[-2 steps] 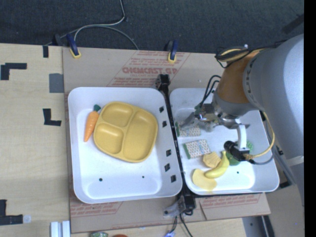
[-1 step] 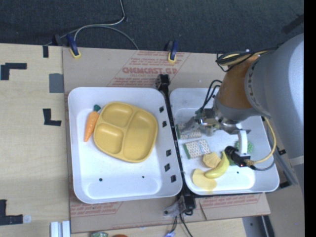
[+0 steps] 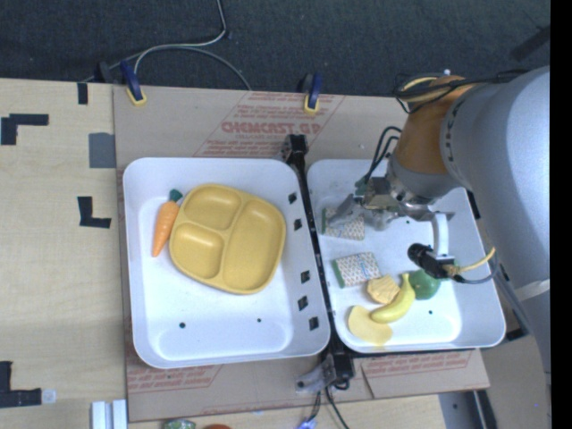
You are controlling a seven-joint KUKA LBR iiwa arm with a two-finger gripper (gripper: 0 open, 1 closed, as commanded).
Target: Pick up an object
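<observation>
Fingers of my gripper (image 3: 344,214) reach down at the back of the right bin (image 3: 474,329), over a checkered sponge (image 3: 350,229); whether they grip it I cannot tell, while banana (image 3: 396,304) and second sponge (image 3: 356,266) lie nearer the front.

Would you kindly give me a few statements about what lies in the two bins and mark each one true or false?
1. The yellow divided plate sits in the left bin. True.
2. The carrot lies in the right bin. False: it lies in the left bin, beside the plate's left edge.
3. The banana lies in the right bin. True.
4. The gripper hangs above the left bin. False: it is over the right bin, near its upper left part.
5. The carrot rests in one of the plate's compartments. False: it lies outside the plate.
</observation>
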